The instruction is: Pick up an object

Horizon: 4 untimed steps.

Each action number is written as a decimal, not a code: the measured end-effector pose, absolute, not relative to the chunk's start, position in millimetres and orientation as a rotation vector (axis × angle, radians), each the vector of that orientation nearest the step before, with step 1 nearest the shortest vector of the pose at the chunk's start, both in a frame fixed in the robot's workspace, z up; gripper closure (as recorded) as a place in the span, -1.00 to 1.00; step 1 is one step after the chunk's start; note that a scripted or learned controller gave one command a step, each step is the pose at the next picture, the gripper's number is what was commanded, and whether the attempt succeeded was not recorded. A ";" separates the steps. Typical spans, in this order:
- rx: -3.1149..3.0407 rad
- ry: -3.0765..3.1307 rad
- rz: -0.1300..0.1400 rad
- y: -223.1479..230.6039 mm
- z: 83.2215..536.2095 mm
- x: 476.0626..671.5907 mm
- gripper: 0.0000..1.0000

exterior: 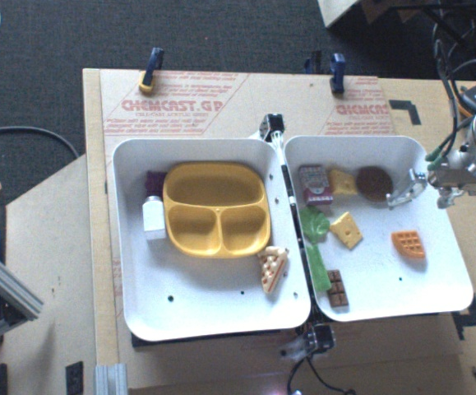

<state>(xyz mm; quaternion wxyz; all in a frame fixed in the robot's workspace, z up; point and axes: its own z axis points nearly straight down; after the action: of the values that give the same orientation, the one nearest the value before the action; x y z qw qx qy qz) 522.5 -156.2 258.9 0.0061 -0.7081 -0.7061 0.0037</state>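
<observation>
The grey metal tool (408,189) hangs low by the right rim of the right-hand shallow white bin (459,262), just beside the round dark brown cookie (374,183), and whether it is released or clenched I cannot tell. Open white floor lies below it, with the orange waffle piece (408,244) alone near the right wall and the yellow cheese wedge (348,230) mid-bin. The left white bin (131,245) is crowded by a yellow divided plastic plate (217,209).
</observation>
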 end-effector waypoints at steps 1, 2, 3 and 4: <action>-2.221 -2.220 0.001 -156.1 265.1 524.7 -1.00; -2.218 -2.217 0.004 -150.9 219.8 518.9 -1.00; -2.218 -2.217 0.003 -153.3 172.4 526.7 -1.00; -2.218 -2.215 0.005 -160.7 117.1 519.3 -1.00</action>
<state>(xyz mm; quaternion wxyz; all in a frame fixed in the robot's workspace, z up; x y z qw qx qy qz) 519.3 -160.7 117.1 0.0034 -0.7076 -0.7066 0.0015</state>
